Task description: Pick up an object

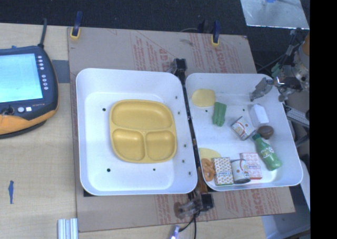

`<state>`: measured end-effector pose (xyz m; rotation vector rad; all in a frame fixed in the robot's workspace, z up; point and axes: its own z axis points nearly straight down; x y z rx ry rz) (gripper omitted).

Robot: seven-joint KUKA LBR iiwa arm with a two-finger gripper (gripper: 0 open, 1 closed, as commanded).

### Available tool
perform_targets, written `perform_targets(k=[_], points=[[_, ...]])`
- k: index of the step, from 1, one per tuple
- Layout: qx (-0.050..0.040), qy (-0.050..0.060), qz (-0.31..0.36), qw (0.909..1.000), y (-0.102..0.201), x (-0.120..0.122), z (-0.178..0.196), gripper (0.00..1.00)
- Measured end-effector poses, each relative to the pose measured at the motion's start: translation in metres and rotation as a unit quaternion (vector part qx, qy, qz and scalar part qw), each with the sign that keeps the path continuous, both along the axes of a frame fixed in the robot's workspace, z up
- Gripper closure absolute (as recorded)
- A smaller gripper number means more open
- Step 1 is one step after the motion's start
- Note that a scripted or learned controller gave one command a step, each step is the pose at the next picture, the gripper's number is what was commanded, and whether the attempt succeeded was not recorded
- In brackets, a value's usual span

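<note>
Cardboard sheeting (158,48) covers the bench and carries two shallow white bins side by side. All positions below are given relative to the right bin (293,180).

**Layout.** The left bin (89,169) touches the right bin along their shared edge and holds a yellow divided tray (142,130). A handheld pendant with a lit screen (23,88) lies well beyond the left bin, on the bare bench.

**Contents of the right bin.** A yellow round piece (203,97) lies at the far left corner, with a green block (219,113) just beside it. Near the middle sit a small printed carton (242,127), a white block (259,113) and a brown round item (266,131). A green bottle (267,153) lies on its side toward the near right. Along the near wall are a pretzel-like item (208,168), two printed boxes (223,171) and (251,165), and a can (240,173) between them.

**Gripper.** The gripper (271,88) stands at the far right corner of the right bin, above its rim. Its grey fingers (259,89) appear spread, with nothing between them.

**Step in hand.** Judged from this position, the approach phase applies: no object is grasped and none is lifted.

**Next move.** The nearest candidate is the white block, just inward of the gripper. The move calls for travel inward over the chosen object, descent with the jaws straddling it, then closure. The carton and brown item lie close by and may obstruct one finger.
</note>
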<state>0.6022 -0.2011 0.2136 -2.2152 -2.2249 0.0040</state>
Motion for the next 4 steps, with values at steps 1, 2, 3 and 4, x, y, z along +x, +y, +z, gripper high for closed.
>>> perform_targets(k=[1,2,3,4], points=[[0.0002,0.001,0.001,1.0,0.061,0.019,-0.118,0.0],[-0.0002,0.001,0.001,1.0,0.095,0.001,-0.122,0.0],[-0.0005,0.002,0.002,1.0,0.094,0.001,-0.112,1.0],[0.0007,0.0,0.0,1.0,0.14,-0.028,-0.021,1.0]])
